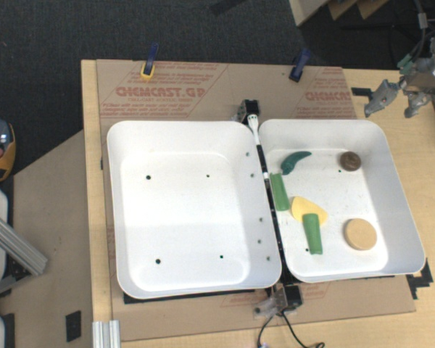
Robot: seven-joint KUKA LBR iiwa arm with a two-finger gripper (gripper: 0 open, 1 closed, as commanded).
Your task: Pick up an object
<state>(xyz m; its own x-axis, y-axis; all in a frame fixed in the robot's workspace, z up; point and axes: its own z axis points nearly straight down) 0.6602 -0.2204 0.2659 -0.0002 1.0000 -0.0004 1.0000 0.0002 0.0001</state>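
Observation:
The right bin (391, 194) holds several objects: a dark green curved piece (296, 160), a small brown round piece (350, 161), a green stick (278, 191) along the left wall, a yellow piece (307, 209), a green cylinder (313, 234) and a tan disc (360, 233). My gripper (396, 100) hovers beyond the bin's far right corner, over the cardboard. It is open, its fingers spread with nothing between them, and it is well apart from every object.
The left bin (130, 194) lies beside the right one, the two joined by a dark clip strip (264, 187). Both rest on a cardboard sheet (203, 89) held by a yellow clamp (149, 65) and a blue clamp (300, 64) at the far edge.

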